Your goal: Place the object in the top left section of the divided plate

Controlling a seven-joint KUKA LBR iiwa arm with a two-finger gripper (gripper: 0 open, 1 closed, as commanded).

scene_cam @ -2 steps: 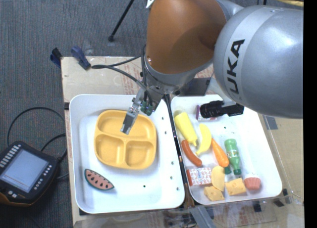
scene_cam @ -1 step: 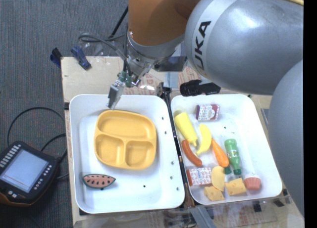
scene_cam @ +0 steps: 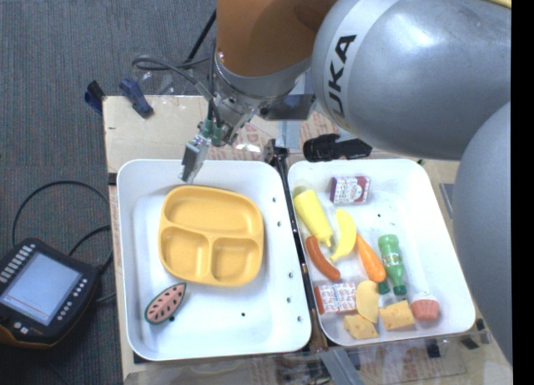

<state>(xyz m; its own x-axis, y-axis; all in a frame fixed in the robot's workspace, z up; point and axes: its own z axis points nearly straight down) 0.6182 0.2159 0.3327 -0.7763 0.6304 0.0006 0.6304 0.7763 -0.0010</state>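
The yellow divided plate lies in the left white bin, its single wide section toward the far rim and two smaller sections toward the near rim; all three look bare. Just off the plate's near-left corner, apart from it and flat on the bin floor, lies a watermelon slice, pink with dark seeds and a green rind. Above the plate's far-left corner hangs the gripper, a slim grey tip at the end of the arm, over the bin's far rim and clear of the plate; whether it is spread or pressed together cannot be told at this slant, and nothing shows in it. Right of the plate, across the dividing rims, the right white bin holds a crowd of play food: a maroon carton at the far side, a yellow bottle beside a banana, a sausage and a carrot nearer, a green bottle, then a red-and-white packet, cheese wedges and a small cupcake along the near rim. Well left of the plate, off the table, a teach pendant sits on the grey floor.
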